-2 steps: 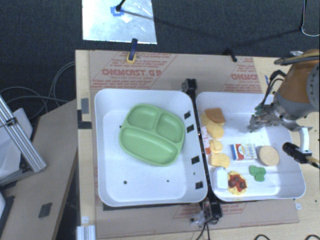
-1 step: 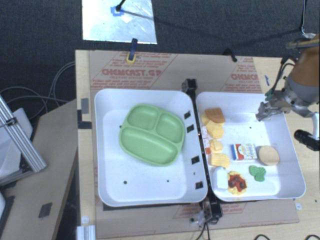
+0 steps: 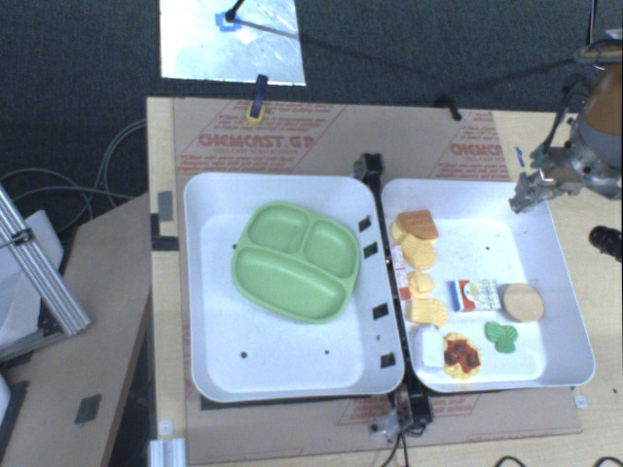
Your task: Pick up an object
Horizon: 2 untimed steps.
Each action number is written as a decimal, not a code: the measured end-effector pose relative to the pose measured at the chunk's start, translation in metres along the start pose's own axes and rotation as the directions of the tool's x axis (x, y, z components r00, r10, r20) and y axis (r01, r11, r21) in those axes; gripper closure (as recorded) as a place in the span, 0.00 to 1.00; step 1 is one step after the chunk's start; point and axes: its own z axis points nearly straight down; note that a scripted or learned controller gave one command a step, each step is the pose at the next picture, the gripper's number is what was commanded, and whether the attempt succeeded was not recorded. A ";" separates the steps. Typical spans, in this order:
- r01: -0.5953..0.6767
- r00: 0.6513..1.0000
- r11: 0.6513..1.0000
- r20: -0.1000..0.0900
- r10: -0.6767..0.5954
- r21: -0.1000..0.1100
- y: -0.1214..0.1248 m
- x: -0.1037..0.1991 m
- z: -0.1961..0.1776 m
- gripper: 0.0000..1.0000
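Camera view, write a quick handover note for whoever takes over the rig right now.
Gripper: at the far right corner of the right bin, over its rim, nothing seen between its fingers; open or shut cannot be told.
Right bin: toast and yellow pieces along the left wall, a small carton and a round tan piece mid-bin, a green piece and a pizza slice near the front.
Left bin: a green divided plate.
Done: nothing picked yet.
Left: lower onto one item, grip it, lift.
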 end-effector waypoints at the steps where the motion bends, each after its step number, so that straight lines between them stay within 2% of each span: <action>1: -0.001 1.000 1.000 -0.001 0.001 0.004 0.001 0.000 -0.009 1.00; 2: 0.003 1.000 1.000 -0.004 -0.003 0.005 0.004 0.052 -0.014 1.00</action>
